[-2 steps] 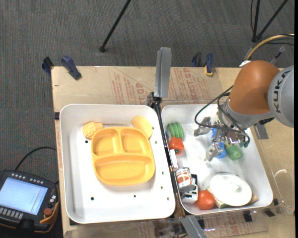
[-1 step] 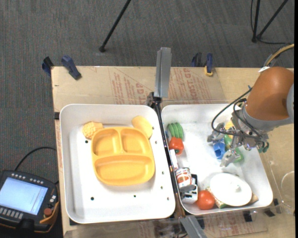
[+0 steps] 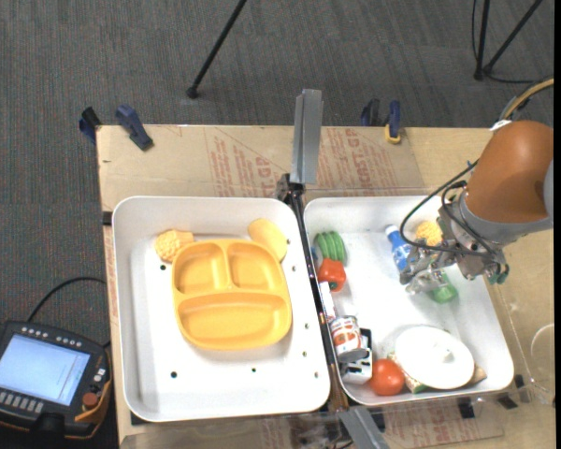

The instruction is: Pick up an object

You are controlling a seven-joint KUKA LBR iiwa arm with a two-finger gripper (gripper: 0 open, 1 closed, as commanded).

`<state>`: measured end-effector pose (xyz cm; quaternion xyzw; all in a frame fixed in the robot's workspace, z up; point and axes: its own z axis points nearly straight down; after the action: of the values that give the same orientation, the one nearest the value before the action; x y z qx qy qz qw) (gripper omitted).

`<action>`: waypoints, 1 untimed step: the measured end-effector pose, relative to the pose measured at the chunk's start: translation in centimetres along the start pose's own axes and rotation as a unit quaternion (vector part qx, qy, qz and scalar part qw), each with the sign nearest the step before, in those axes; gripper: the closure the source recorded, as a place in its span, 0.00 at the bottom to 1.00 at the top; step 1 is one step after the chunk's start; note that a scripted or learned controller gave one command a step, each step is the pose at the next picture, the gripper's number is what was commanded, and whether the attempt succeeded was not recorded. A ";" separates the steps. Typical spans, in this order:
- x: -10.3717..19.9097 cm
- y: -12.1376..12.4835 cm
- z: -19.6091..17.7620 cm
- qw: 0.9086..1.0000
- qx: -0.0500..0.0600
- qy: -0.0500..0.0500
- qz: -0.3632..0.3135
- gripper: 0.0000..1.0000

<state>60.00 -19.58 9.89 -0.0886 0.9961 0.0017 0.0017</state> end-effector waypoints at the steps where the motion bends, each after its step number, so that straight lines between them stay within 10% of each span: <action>1: 0.0 0.0 0.1 1.000 -0.001 0.001 0.000 0.00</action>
<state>59.95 -19.55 9.80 -0.0888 0.9960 0.0024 0.0003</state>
